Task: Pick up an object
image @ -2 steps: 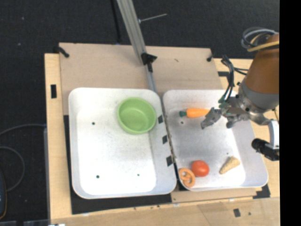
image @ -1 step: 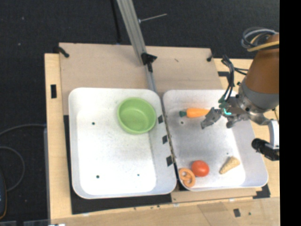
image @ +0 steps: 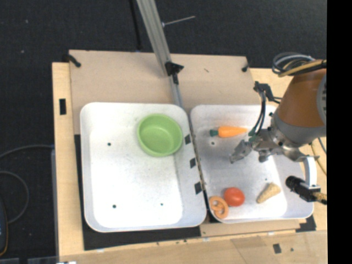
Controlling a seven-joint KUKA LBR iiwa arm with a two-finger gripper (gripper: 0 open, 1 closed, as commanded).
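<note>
Judging from where everything lies, I put the task at its opening stage: nothing is lifted and every candidate object sits on a bin floor. My gripper [image: 246, 150] hangs over the middle of the right bin [image: 214, 117], its grey fingers pointing toward the view's left, and they look parted with only bare white floor between them, so I read them as released and holding nothing. The carrot [image: 231, 131] lies just above and to the left of the fingertips, near but apart from them, its green end toward the divider between the bins. Along the near edge of the same bin I see a red tomato [image: 235, 196], with a small pretzel-like piece [image: 218, 207] touching or just beside it in the corner, and a tan wedge [image: 269, 192] off to the right, below the wrist. The left bin [image: 99, 147] holds a green bowl [image: 160, 135] near its top right, well apart from the arm. What is left, as I see it, is the whole grasp: choose a target, descend, close and raise. The carrot seems the likeliest pick given how close it is, though I cannot tell from this slant how high the fingers stand above the floor, so a miss beside it is a real risk.
</note>
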